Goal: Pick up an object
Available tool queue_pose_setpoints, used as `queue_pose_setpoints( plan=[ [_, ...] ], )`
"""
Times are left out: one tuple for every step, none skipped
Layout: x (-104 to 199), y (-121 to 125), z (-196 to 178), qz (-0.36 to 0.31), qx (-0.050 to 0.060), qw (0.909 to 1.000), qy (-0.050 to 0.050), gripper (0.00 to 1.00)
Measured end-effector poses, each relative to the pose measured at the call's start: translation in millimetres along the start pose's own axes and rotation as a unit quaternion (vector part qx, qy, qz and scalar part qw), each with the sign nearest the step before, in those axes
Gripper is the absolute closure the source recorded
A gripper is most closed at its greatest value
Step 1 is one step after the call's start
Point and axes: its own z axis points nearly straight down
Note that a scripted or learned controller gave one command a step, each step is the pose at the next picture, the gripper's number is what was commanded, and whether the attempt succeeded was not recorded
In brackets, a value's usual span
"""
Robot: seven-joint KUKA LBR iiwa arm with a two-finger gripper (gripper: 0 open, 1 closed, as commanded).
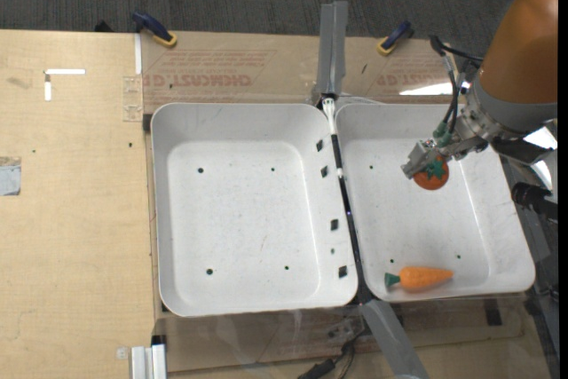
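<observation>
we've got the gripper over the right bin, and its fingers look clamped on a small red-orange tomato-ish thing (green leafy top and all). nearer the front of that bin we see a toy carrot lying on its side, well apart. left bin sits just beside.
</observation>
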Motion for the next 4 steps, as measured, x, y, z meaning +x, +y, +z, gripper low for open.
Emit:
queue_pose_setpoints(
  plan=[
    [-0.1,0.0,0.0,0.000,0.000,1.0000,0.000,0.00],
    [58.2,36.7,55.9,-0.064,0.001,0.9980,0.000,0.00],
    [-15.5,71.9,64.0,0.004,-0.001,1.0000,-0.001,0.00],
    [59.4,-23.0,64.5,0.006,0.000,1.0000,0.000,0.00]
  ],
)
